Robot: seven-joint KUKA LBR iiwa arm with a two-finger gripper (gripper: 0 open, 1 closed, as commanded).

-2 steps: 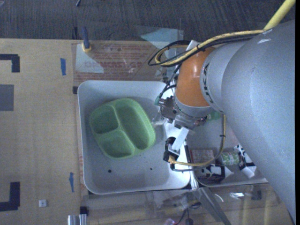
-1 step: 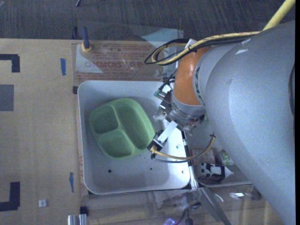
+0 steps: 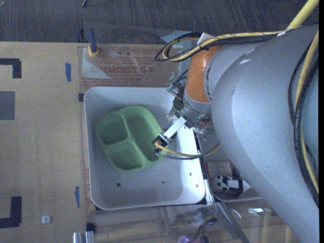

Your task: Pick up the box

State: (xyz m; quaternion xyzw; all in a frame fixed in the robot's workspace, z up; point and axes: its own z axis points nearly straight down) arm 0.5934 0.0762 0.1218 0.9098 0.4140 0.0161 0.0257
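Camera view, looking down on the table (image 3: 40, 135): the grey arm (image 3: 253, 110) reaches in from the right, and its hand (image 3: 178, 116) hangs over the left bin (image 3: 152, 186), at the right-hand edge of a green tray (image 3: 126, 135) with compartments. The wrist hides the hand from above, so I cannot tell whether it is apart or together, and nothing can be seen held in it.

The box (image 3: 226, 180) (a small pale carton with reddish and black print, as far as it shows) seems to lie in the right bin (image 3: 238, 199), just beside the wall between the two bins and partly under the arm. It is apart from the hand and in the other bin.

The chief risk, as I judge it, is a descent where the hand now hangs. It would close on nothing, or catch the rim of the green tray and tip or drag it. If the arm goes across to the box, the dividing wall is a second hazard, since the box sits so close to it that the hand may strike the wall or only nudge the carton aside.
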